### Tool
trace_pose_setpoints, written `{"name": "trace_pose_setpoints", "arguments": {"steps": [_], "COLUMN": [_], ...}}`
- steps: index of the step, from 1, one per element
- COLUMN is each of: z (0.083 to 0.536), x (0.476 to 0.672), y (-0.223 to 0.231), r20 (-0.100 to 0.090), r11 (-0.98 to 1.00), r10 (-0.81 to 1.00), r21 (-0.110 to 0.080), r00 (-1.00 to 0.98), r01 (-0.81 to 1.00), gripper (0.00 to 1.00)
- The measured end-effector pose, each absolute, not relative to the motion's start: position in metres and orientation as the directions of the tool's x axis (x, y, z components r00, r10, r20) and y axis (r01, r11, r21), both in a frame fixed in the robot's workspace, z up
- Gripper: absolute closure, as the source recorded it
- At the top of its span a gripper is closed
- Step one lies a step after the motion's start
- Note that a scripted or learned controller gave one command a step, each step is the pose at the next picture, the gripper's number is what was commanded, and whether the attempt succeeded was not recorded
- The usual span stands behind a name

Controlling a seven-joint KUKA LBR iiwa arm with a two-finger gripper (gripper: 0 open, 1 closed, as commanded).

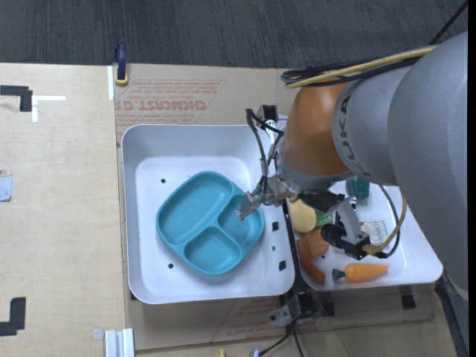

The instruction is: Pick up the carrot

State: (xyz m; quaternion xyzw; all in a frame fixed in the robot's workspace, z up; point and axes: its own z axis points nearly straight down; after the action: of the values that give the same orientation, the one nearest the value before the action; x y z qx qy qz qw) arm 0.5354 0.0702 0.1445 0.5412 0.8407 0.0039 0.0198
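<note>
Holding a blue divided plate [210, 224], left bin [141, 199]; right bin [424, 262] holds carrot [362, 272]. Gripper [249, 207] state: cannot tell.

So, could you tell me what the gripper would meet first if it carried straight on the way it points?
Probably the blue divided plate: the gripper points leftward over that plate's right rim. The carrot lies behind it in the other bin; depth is unclear.

Carrot [364, 272]: orange w/ green top. Tray [210, 222] left of carrot: teal-blue. Bins [141, 222]: white. Arm [387, 110]: grey, orange band.
</note>
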Motion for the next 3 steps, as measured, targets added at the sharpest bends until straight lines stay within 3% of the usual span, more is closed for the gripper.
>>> {"name": "trace_pose_setpoints", "arguments": {"steps": [1,2,3], "z": [0.281,0.191,0.200], "x": [0.536,0.514,0.516], "y": [0.024,0.075,0.073], "r20": [-0.005,-0.001,-0.004], "r11": [0.578,0.671,0.669], "r10": [0.816,0.742,0.743], "r21": [0.001,-0.002,0.000], "r00": [-0.578,-0.671,-0.669], "r01": [0.816,0.742,0.743], "gripper": [0.00,0.00,1.00]}}
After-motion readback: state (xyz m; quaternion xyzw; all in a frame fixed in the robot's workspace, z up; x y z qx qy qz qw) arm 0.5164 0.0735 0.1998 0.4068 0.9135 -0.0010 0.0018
